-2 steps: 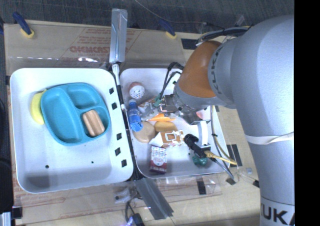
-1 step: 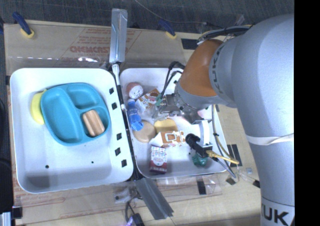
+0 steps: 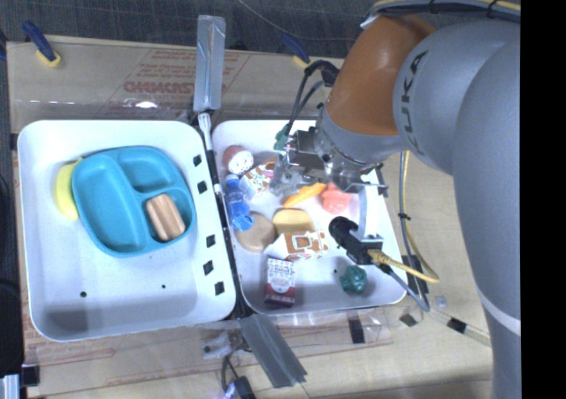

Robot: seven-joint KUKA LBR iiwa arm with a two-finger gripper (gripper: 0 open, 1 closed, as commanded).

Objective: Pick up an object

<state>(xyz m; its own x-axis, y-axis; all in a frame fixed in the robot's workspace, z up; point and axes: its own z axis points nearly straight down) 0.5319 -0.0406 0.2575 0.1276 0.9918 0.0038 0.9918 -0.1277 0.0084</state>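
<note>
My gripper [image 3: 286, 174] hangs low over the back middle of the right bin [image 3: 309, 304], under the orange wrist band. Right beside it lie a small patterned carton [image 3: 257, 179] on its left and an orange carrot-like piece [image 3: 306, 195] on its right. A pink lump [image 3: 338, 200] lies just right of the carrot. Nearer the front are a yellow block [image 3: 292, 219], a tan disc [image 3: 256, 234], a patterned packet [image 3: 305, 245], a red-and-white packet [image 3: 280, 280] and a small green thing [image 3: 354, 280]. Nothing shows as lifted.
A round red-and-white lid [image 3: 237, 158] and a blue bottle [image 3: 237, 203] lie by the right bin's left wall. The left bin [image 3: 106, 300] holds a blue divided tray [image 3: 115, 198] with a brown roll [image 3: 164, 217] in it and a yellow thing [image 3: 64, 189] under its left edge.
</note>
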